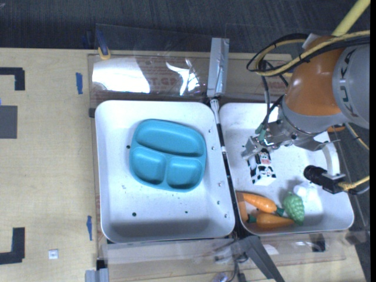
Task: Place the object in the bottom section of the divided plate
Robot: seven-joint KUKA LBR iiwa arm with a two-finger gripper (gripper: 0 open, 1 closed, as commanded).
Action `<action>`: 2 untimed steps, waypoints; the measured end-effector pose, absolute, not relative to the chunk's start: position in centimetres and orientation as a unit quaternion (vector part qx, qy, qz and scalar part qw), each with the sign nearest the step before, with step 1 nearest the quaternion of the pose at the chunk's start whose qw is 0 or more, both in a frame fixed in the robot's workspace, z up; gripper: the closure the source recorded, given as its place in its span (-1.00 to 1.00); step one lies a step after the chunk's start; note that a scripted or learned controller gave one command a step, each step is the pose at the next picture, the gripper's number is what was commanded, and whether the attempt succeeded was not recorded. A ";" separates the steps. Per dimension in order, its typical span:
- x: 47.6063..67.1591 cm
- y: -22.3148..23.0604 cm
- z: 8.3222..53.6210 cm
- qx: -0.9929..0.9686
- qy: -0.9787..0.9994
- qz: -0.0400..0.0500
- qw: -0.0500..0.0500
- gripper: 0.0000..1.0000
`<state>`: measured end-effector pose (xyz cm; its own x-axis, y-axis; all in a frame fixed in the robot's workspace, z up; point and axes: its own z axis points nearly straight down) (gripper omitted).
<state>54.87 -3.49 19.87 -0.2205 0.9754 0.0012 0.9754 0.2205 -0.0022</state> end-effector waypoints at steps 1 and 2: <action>60.4 6.3 18.0 -0.615 -0.789 0.001 0.002 1.00; 60.4 6.0 18.1 -0.616 -0.788 0.001 0.000 -1.00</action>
